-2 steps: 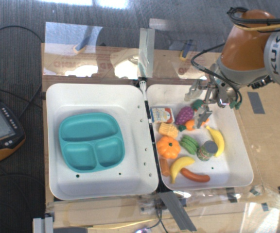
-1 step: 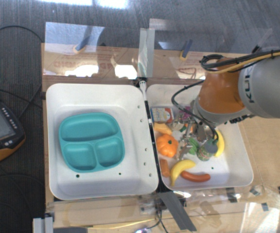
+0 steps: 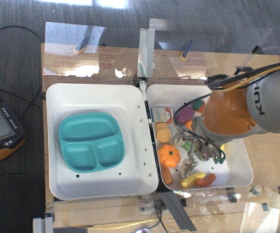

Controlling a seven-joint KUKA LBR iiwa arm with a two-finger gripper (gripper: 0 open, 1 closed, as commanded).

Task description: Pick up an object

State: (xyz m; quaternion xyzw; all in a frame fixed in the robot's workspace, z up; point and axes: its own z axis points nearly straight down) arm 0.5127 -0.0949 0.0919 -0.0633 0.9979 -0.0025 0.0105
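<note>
The claw hung low beside the toy pumpkin (its grip I could not tell), mid-reach; next it needed to close squarely on one toy.

In the right bin, a small orange pumpkin sat near the left wall, with a corn cob just behind it and a small red-and-white packet beyond that. A purple toy lay toward the middle, and a yellow piece touched a red one near the front edge.
</note>
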